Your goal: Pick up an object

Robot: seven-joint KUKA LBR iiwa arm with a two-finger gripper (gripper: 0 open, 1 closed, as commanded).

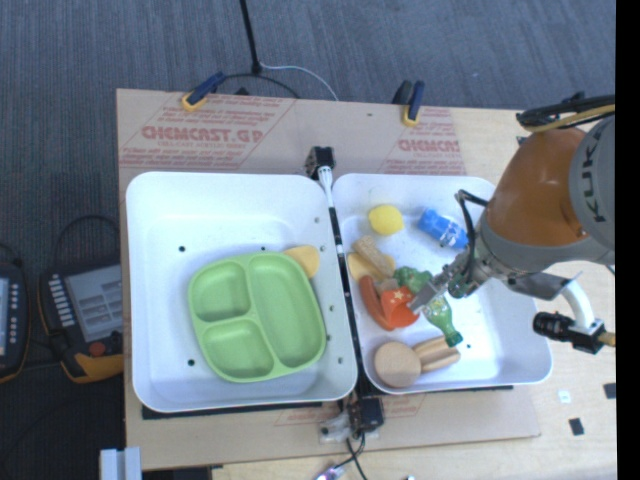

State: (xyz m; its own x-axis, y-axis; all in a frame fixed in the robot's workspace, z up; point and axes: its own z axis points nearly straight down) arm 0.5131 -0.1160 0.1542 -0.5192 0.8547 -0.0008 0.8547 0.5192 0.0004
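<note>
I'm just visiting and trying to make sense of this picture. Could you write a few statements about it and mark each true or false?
1. The green divided plate lies in the left bin. True.
2. The yellow ball lies in the left bin. False: it is in the right bin.
3. The arm's hand is over the right bin. True.
4. The blue object sits on the green plate. False: it lies in the right bin, beside the yellow ball.

Worktop [200, 133] of brown board, yellow clamps [203, 90] at far edge; grey carpet [100, 28]; black cable [245, 23]; handheld controller [85, 313] at left.
</note>
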